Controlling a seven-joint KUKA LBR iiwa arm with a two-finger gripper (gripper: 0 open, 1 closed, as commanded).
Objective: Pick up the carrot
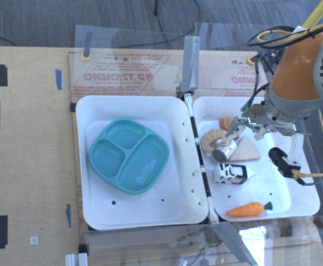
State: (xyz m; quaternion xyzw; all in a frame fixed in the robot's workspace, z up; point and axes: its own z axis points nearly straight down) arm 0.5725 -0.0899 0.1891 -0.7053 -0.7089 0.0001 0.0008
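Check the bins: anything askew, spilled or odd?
Nothing spilled or damaged. One mismatch: the gripper hangs over the clutter in the right bin, while the carrot lies apart near that bin's front edge.

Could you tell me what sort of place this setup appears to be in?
Probably a robotics lab bench: a grey-and-orange robot arm reaches over two shallow white plastic bins holding toy items like an orange carrot, with blue tape marks on the wooden board.

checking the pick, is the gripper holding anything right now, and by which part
Cannot be told. The gripper is over items in the right bin; the carrot lies apart from it.
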